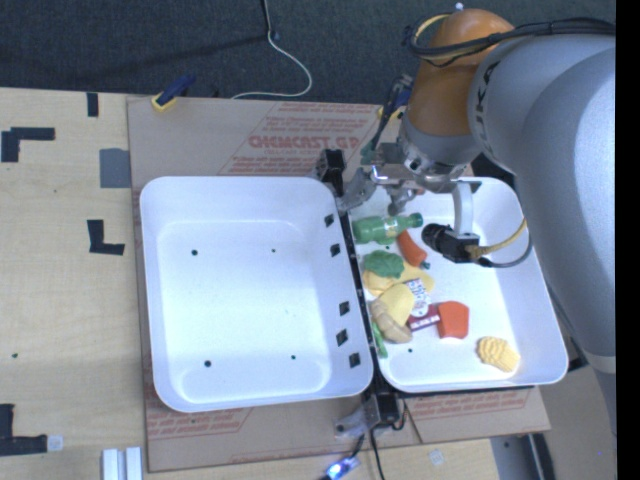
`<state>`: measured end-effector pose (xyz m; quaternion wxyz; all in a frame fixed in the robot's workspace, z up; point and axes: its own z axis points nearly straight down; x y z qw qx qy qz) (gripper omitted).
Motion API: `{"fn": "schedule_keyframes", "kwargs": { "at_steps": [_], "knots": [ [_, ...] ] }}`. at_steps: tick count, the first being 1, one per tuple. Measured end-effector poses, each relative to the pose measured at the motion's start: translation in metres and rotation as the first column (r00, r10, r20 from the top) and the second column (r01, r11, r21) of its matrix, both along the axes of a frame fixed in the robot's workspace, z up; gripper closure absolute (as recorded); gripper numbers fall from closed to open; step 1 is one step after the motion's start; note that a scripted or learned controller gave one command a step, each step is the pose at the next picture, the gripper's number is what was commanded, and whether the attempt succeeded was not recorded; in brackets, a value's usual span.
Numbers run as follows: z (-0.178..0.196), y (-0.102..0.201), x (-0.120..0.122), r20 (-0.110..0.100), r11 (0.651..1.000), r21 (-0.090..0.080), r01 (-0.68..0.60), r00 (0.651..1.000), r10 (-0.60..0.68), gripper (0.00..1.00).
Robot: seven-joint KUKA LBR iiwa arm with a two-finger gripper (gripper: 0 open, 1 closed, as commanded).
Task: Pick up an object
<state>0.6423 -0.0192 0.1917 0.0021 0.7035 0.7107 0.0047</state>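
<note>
The gripper [405, 200] hangs low at the right bin's [530, 298] back edge, just above the green bottle [385, 229]; how wide it stands I cannot tell, and nothing is visibly held. The toys crowd against the divider, bottle lying nearest the wrist, likely the easiest target. The yellow piece [497, 352] sits apart. 1 bin, the left bin [165, 268], waits alongside.
</note>
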Motion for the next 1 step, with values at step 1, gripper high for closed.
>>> {"fn": "schedule_keyframes", "kwargs": {
  "at_steps": [1],
  "knots": [
    [-0.0080, 0.0503, -0.0463, -0.014, 1.000, -0.002, 0.005, 1.000, -0.005, 1.00]
  ]
}}
